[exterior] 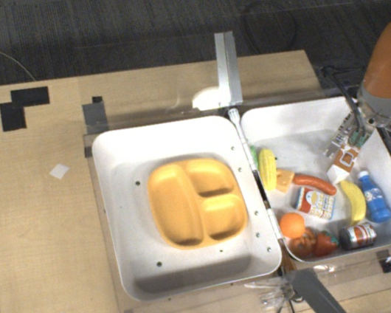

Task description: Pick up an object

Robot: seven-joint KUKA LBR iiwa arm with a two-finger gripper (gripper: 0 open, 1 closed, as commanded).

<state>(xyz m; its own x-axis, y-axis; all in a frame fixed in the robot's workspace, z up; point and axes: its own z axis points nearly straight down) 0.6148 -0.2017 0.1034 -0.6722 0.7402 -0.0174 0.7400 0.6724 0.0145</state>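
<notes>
My gripper (349,141) hangs over the right part of the right bin (302,122), reaching in from the orange-banded wrist (390,72). A small brown and white piece (345,158) sits right at its tip; I cannot tell whether it is held. Below it lie a yellow banana (352,201) and a blue bottle (374,197). Further left are a red sausage (312,182), a juice carton (315,203), a corn cob (266,166), an orange (292,225), a red fruit (316,244) and a can (357,236).
The left bin (125,202) holds a yellow divided plate (196,200). A metal post (228,71) stands at the back between the bins. The back left of the right bin is bare white floor.
</notes>
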